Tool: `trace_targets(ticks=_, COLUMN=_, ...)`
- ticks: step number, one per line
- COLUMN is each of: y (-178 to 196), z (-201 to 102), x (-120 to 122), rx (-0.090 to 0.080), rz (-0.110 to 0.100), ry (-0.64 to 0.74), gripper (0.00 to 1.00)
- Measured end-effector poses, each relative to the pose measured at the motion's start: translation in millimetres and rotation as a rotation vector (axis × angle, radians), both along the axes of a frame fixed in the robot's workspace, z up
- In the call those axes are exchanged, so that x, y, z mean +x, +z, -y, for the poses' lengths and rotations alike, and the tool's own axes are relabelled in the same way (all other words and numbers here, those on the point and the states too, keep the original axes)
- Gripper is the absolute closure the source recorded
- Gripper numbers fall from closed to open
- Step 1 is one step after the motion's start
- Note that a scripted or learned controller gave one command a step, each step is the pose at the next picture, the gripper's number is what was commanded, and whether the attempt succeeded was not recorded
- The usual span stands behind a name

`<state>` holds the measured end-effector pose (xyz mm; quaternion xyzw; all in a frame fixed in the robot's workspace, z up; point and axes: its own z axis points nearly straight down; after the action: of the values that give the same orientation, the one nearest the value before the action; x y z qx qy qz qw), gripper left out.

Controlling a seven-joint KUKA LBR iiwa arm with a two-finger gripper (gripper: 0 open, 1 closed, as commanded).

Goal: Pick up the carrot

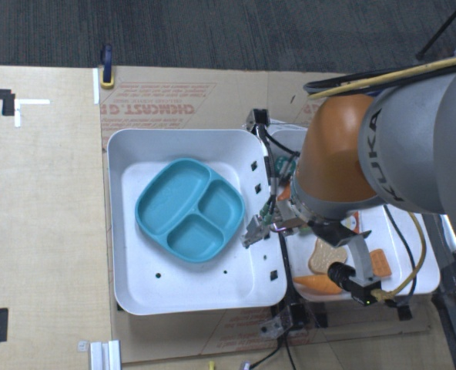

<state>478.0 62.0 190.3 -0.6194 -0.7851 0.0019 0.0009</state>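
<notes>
Two shallow white bins sit side by side on one surface (43,245): a left bin (128,284) and a right bin (370,223). One end effector (255,232) hangs at the wall between them. On its view-left side lies one teal plate (188,209) with three compartments. On its view-right side, slightly nearer the camera, lie three items: one carrot (316,284), one tan bread-like slice (322,258) and one small orange block (379,264).

A: Colour of the shallow plastic bin (116,230) on the left?
B: White, few dark dots. Plain teal for the three-compartment plastic plate (189,210). Orange for the tapered carrot (313,284). Grey, orange-banded, for the robot arm (413,153).
</notes>
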Motion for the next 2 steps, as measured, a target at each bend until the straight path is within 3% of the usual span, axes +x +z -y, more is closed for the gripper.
trace_targets(ticks=1, y=0.6, z=60.7, x=82.7, rx=-0.001, rz=0.003, ry=0.204, gripper=0.0)
trace_targets(ticks=2, y=0.7, z=129.8, x=112.1, rx=-0.002, rz=0.005, ry=0.0, gripper=0.0)
